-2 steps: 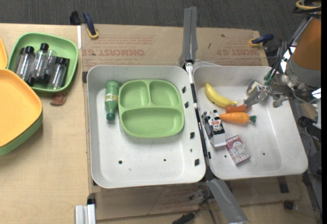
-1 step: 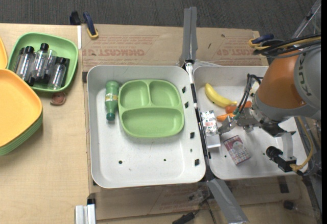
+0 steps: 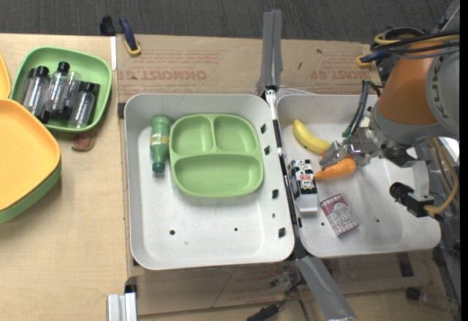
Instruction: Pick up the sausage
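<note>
The sausage (image 3: 335, 170), a short orange piece, is in the right bin (image 3: 380, 239), tilted with its right end higher. My gripper (image 3: 349, 154) is right over that raised end, reaching in from the arm on the right. The gripper's metal parts overlap the end of the sausage, so I cannot tell whether the sausage rests on the bin floor or is lifted off it.
The right bin also holds a yellow banana (image 3: 308, 137), a small black and white item (image 3: 303, 176) and a red card box (image 3: 339, 213). The left bin (image 3: 212, 232) holds a green divided plate (image 3: 216, 154) and a green bottle (image 3: 159, 142). A green tray of bottles (image 3: 61, 89) and stacked yellow plates (image 3: 23, 162) stand at far left.
</note>
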Robot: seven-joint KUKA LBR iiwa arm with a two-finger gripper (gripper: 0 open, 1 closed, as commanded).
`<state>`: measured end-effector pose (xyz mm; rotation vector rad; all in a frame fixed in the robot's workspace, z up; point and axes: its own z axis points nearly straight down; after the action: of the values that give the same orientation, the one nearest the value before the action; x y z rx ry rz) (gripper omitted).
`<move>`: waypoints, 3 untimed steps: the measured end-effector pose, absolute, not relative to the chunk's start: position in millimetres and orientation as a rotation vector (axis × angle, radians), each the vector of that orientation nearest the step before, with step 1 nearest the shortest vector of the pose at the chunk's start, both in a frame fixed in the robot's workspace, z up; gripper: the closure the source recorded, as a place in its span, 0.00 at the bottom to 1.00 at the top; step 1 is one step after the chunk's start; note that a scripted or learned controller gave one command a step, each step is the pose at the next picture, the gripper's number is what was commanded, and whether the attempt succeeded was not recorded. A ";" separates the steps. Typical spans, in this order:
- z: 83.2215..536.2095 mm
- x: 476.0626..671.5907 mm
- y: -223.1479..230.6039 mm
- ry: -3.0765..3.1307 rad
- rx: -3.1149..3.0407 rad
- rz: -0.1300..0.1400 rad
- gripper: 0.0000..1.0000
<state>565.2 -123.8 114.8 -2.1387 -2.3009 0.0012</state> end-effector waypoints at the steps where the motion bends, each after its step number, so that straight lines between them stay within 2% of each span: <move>1: 91.4 598.0 -104.1 -2.434 -1.987 0.002 0.00; 2: 91.2 562.7 -131.3 -2.321 -2.114 0.002 0.00; 3: 99.7 562.4 -132.6 -2.317 -2.119 0.003 1.00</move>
<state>562.4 -132.6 99.7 -2.1190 -2.3167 0.0031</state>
